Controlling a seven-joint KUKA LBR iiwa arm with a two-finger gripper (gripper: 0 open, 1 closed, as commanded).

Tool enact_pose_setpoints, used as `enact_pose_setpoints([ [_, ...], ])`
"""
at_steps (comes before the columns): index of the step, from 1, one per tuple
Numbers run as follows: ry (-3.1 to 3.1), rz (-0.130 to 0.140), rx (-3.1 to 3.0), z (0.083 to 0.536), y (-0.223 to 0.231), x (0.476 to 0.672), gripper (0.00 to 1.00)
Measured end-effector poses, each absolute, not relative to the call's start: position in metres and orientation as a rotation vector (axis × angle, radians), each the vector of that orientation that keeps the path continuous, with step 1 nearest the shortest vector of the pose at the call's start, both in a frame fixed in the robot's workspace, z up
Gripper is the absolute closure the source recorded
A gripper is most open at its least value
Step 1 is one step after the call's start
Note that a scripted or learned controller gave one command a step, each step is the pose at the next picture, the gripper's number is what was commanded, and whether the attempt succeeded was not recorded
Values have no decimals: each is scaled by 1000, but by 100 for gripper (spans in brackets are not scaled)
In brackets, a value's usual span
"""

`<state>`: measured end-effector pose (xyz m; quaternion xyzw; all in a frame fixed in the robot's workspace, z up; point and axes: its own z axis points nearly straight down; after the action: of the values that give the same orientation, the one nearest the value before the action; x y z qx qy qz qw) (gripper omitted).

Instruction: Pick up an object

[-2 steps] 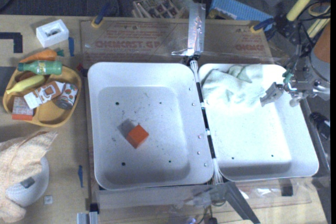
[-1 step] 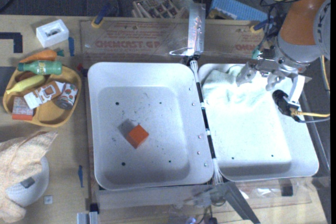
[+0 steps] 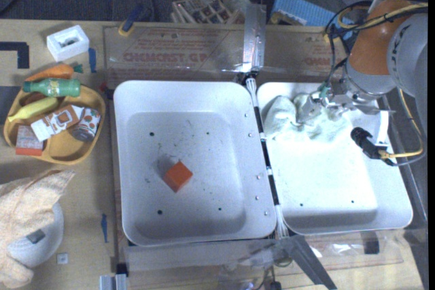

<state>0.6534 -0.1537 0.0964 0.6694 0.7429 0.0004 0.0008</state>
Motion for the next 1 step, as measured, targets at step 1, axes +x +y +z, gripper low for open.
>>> enact_pose_setpoints([
  [1,2330,3,2099,108,-154,654,100],
])
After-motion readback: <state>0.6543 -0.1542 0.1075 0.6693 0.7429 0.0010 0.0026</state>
